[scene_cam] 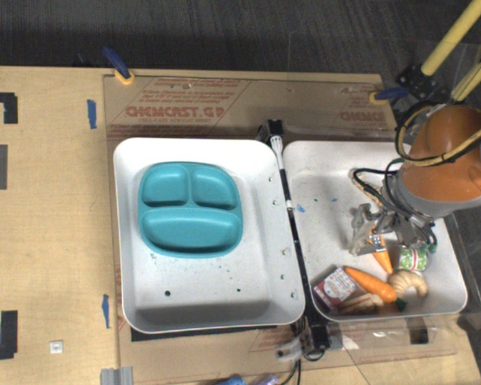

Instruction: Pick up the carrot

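Lying in the right bin [321, 167], the carrot [370, 283] sits below the fingers [374, 235], whose state is unclear.

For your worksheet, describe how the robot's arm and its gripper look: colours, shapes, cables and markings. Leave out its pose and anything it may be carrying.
The arm shows a broad, rounded orange band above a grey wrist section. Black cables loop across the orange part and trail beside the wrist. The gripper below is a small cluster of silvery grey metal parts with thin wires running into it. No lettering or markings can be made out on either.
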Robot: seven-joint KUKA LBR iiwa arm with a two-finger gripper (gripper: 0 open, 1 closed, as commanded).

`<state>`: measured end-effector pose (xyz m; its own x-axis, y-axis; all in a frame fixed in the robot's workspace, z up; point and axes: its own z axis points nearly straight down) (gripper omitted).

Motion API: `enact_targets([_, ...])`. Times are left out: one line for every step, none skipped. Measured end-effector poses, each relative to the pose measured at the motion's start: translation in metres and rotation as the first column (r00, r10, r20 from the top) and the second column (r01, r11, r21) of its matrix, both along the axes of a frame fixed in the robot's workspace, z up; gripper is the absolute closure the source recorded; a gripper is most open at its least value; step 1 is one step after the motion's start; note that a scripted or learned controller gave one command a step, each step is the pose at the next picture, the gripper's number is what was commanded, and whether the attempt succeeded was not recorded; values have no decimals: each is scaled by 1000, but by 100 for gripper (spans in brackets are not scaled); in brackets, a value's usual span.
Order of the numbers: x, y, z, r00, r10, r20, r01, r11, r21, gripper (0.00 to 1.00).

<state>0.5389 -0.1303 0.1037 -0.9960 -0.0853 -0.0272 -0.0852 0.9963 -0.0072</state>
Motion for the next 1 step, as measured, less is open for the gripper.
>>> enact_targets([-31, -12, -12, 953, 302, -7, -302, 953, -1, 100])
